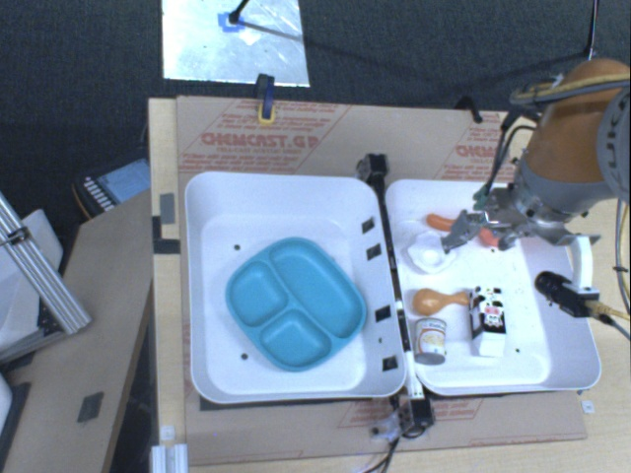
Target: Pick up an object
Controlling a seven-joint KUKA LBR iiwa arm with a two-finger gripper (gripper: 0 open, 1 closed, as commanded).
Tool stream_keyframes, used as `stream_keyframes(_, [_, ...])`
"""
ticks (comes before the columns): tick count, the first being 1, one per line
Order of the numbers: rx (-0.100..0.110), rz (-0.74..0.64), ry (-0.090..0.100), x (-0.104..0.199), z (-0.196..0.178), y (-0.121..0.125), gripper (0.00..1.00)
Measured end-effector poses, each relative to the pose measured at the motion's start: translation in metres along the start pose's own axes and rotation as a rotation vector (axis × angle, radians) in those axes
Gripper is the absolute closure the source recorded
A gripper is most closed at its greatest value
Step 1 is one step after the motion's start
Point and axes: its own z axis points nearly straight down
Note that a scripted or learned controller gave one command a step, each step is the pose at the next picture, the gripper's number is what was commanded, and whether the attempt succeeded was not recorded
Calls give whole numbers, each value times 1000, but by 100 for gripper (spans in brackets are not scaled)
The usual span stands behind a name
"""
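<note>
Two shallow white bins sit side by side on the bench: the left bin (202, 264) carries one blue divided plate (294, 304), and the right bin (567, 358) holds five small things, so the task's object would come from there. By size these run roughly: one black-and-white carton (488, 321) standing near the front, one small can (431, 338) just beside the divider, one tan wooden piece (440, 301) lying above the can, one orange carrot-like piece (444, 222) near the back, and one white scrap (426, 257) below it. One gripper (471, 233) hangs low over the back of the right bin, close to the orange piece and white scrap; whether its fingers are spread or closed I cannot tell, and nothing shows between them. I judge this the reach-and-descend step, with the grasp not yet made; next calls for centring over one piece, likely the orange one, then closing and lifting straight up.
</note>
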Motion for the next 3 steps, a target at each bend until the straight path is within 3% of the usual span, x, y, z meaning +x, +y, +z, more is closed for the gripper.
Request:
stream_keyframes(1, [-10, -1, -1, 0, -5, 2, 0])
stream_keyframes(3, [-5, 1, 0, -10, 115, 6, 0])
